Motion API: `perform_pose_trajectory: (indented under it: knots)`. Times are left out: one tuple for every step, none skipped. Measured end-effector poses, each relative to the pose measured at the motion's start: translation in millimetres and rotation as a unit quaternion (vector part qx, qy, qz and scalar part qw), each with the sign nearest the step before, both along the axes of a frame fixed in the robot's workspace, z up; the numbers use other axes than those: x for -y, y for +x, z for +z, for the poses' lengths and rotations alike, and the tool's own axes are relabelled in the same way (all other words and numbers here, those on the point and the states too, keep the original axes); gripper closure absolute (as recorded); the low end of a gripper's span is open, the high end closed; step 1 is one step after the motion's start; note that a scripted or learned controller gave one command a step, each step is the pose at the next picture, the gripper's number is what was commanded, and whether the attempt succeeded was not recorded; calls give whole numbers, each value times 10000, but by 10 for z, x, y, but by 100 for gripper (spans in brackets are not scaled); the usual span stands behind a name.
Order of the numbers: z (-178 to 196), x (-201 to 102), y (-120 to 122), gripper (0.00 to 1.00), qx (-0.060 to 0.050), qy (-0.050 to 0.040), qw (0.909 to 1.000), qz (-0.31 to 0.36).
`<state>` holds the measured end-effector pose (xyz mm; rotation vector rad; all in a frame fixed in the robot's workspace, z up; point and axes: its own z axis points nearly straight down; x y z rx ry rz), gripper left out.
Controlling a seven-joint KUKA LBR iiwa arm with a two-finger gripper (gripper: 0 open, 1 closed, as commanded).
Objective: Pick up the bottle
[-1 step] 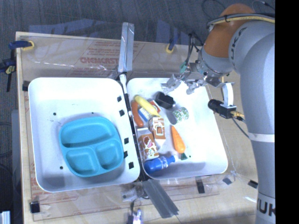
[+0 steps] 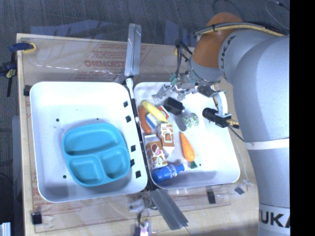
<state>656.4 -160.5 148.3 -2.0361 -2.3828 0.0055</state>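
The pincer [image 2: 173,93] hangs over the far end of the right bin [image 2: 224,168]; whether its fingers are spread or pressed together cannot be told. Just beneath it lie a dark block [image 2: 173,105], a banana [image 2: 154,111] and a small clear jar [image 2: 190,119]. The bottle [image 2: 166,172], blue, lies on its side at the near wall, well apart, touching a printed carton [image 2: 156,153], with a carrot [image 2: 187,148] beside. Likely risks: descending here grips clutter instead; at the bottle, the wall and carton crowd the fingers and the round body may roll.
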Motion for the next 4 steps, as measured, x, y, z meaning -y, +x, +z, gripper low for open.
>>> perform_pose_trajectory:
  knots:
    - [-156,-404,-3,0,-22,-17,9693,-2460]
    - [-531,-336,28,0,42,-21,9676,-2526]
    - [407,-1602,-554,0,1,-22,9880,-1547]
    - [390,-2217,-974,0,-22,-43,9727,-2322]
